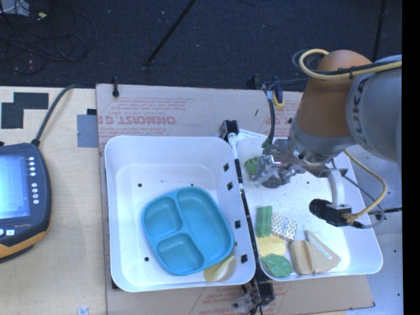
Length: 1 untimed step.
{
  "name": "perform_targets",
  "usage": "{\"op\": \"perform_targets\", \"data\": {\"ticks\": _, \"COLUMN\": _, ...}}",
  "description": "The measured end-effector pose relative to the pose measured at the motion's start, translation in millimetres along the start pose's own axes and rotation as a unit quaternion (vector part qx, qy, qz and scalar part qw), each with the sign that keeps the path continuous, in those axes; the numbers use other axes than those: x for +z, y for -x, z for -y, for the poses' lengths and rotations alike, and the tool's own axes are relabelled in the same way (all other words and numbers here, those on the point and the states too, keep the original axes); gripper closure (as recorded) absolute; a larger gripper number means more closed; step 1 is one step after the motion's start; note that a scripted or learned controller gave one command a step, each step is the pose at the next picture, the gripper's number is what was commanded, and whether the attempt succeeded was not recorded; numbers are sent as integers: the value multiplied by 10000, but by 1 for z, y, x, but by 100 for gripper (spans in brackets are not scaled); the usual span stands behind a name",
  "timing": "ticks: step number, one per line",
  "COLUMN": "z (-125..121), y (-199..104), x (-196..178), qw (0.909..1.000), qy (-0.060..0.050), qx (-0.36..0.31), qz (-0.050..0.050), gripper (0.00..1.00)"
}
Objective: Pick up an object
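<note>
My gripper (pixel 267 174) hangs low over the far left part of the right bin (pixel 367 254), under the grey arm with its orange band (pixel 331 94). A small green object (pixel 252 166) lies right beside it on the left, against the bin wall; whether they touch is unclear. Nearer the front of the same bin lie a green block (pixel 264 220), a silver patterned packet (pixel 284 226), a yellow piece (pixel 270 245), a green lump (pixel 279 266) and two tan pieces (pixel 310 256).
The left bin (pixel 125 176) holds a blue divided plate (pixel 186 230) and a pale yellow object (pixel 221 270) in its front right corner. A black fitting (pixel 326 210) with cable hangs from the arm over the right bin. A teach pendant (pixel 20 192) lies at far left.
</note>
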State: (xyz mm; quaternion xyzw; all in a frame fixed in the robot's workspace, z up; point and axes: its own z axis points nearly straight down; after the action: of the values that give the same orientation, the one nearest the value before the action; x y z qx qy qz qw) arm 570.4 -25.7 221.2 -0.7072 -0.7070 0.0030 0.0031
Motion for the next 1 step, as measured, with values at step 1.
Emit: {"op": "perform_targets", "data": {"ticks": 1, "z": 13, "y": -44, "x": -26, "qw": 10000, "qy": 35, "qx": -18, "qz": -6, "gripper": 100}}
